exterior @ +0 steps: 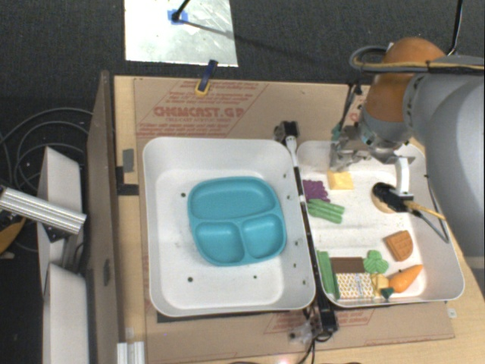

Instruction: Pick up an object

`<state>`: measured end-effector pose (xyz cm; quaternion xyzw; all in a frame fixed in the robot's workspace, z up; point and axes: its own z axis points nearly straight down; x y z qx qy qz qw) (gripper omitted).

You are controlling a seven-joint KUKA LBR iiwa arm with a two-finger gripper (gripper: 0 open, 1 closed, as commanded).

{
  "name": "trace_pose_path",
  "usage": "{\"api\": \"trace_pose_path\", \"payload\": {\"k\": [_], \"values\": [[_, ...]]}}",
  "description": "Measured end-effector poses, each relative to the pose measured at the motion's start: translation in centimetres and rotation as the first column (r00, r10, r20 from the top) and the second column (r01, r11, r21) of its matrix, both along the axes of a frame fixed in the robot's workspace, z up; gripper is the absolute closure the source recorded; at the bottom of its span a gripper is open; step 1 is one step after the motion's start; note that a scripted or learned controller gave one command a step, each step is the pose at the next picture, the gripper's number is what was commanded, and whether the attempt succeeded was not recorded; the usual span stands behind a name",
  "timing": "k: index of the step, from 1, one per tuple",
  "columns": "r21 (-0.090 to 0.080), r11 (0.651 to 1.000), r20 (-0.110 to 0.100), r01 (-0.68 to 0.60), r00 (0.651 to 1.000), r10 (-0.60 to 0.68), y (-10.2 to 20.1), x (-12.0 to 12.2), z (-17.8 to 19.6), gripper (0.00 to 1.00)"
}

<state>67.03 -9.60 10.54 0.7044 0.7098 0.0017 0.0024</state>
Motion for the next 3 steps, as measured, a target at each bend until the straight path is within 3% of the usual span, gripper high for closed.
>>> {"api": "trace_pose_path", "payload": {"k": [1, 2, 3], "values": [[0.000, 1.000, -0.001, 0.008, 1.000, -0.008, -1.6, -2.8, 9.6, 1.00], [0.000, 1.000, -0.002, 0.006, 1.000, -0.006, -1.5, -2.7, 9.2, 0.00], [-0.002, 1.000, 0.000, 0.009, 1.000, -0.009, -8.5, -1.7, 8.1, 0.00]]}}
